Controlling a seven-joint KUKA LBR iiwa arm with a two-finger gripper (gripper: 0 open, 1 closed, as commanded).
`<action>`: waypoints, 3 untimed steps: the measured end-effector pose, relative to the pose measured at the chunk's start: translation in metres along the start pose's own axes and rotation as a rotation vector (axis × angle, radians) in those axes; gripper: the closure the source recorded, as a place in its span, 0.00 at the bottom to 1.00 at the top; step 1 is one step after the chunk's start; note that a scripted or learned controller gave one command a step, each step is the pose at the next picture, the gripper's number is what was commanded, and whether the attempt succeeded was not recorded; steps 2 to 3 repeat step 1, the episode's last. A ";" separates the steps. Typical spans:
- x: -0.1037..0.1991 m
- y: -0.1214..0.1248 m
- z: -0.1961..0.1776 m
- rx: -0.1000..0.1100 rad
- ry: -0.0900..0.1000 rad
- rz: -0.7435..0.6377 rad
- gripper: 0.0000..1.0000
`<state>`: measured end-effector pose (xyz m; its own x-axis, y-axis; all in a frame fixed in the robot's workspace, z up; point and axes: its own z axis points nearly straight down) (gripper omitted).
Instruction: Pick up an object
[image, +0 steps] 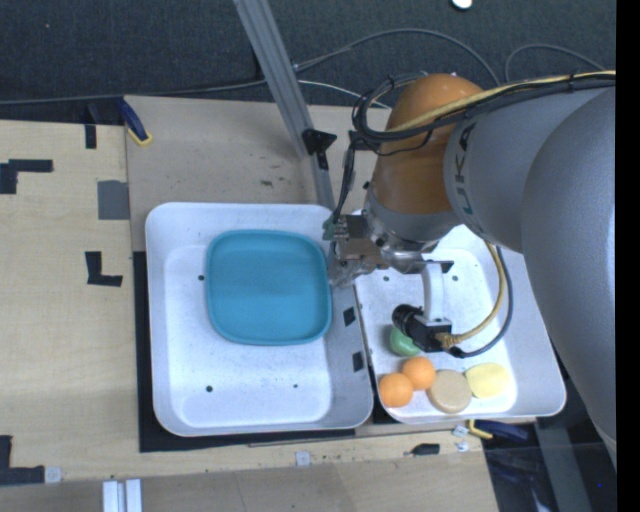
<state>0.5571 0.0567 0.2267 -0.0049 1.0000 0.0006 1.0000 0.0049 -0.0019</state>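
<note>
The grey arm's hand (350, 252) sits mid-frame over the seam between the bins, largely hidden under the wrist; whether it is apart or together I cannot tell. A blue rounded-square plastic plate (268, 287) lies in the left white bin (180, 400). Low in the right white bin (530, 400) are a half-covered green lump (403, 343), two orange balls (397, 390), a tan disc (449, 391) and a pale yellow round piece (488, 379).

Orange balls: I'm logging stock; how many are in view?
2 orange balls in the right bin's front: one at the left wall, the other behind it, beside the tan disc. The arm may hide more.
</note>
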 end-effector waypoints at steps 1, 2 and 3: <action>0.044 -0.009 0.003 -0.001 0.000 0.001 1.00; 0.044 -0.009 0.003 -0.001 0.000 0.001 1.00; 0.044 -0.009 0.003 -0.001 0.000 0.001 1.00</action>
